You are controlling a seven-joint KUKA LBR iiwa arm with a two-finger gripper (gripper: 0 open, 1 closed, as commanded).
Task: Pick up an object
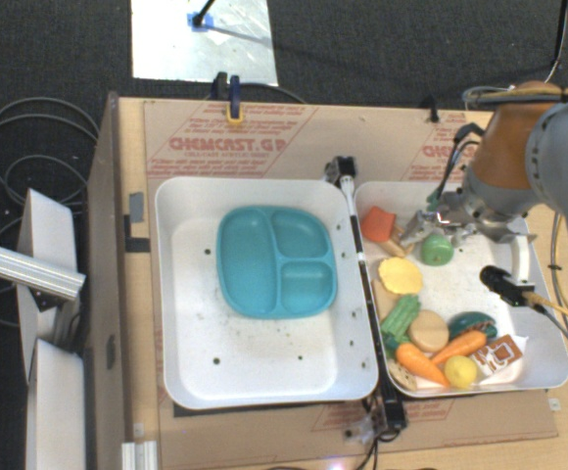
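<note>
My gripper [439, 225] hangs low at the back of the right bin [548, 365], reaching in from the right. Directly in front of it, touching or nearly touching, lies a green round toy [437, 251]. To its left is an orange-red block [378, 225], and a yellow piece [400, 275] lies just ahead of that. Toward the front of the bin are a green cucumber [400, 316], a tan disc [428, 331], two carrots [421, 362], a lemon [460, 370], a teal item [474, 322] and a small white and brown box [501, 353].
The left bin [196, 370] holds a teal divided plate [275, 261]. A raised rim [362, 272] separates the two bins. Cables lie on the dark floor at the left, and a white sheet [204, 27] lies beyond the bench.
</note>
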